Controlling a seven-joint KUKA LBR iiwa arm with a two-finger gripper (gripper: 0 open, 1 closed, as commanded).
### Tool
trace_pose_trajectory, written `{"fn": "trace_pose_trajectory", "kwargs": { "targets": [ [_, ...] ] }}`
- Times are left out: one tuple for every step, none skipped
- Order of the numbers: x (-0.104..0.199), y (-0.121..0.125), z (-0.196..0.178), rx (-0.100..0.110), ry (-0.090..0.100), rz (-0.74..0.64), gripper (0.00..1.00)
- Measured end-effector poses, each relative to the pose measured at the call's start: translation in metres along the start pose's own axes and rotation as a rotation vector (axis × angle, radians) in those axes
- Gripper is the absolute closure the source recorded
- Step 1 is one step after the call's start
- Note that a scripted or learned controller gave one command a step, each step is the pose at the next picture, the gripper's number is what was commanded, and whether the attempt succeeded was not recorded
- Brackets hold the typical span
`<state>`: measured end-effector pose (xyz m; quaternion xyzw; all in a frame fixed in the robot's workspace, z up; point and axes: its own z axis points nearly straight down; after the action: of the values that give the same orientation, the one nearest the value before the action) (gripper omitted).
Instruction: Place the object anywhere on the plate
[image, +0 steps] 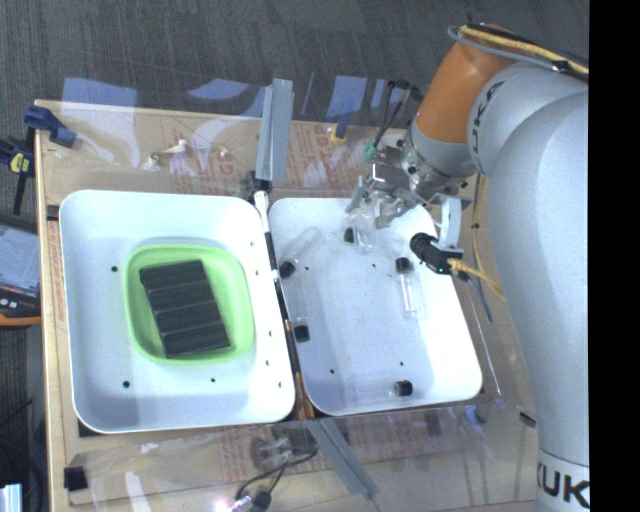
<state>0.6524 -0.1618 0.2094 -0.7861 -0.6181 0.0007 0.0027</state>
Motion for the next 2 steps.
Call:
{"fn": "trace_pose_trajectory", "kwargs": {
  "targets": [
    [0.000,0.000,0.000,0.000,0.000,0.000,0.00],
    [-0.042,-0.019,-0.100,-0.004,-0.001,0.113,0.00]
  ]
}}
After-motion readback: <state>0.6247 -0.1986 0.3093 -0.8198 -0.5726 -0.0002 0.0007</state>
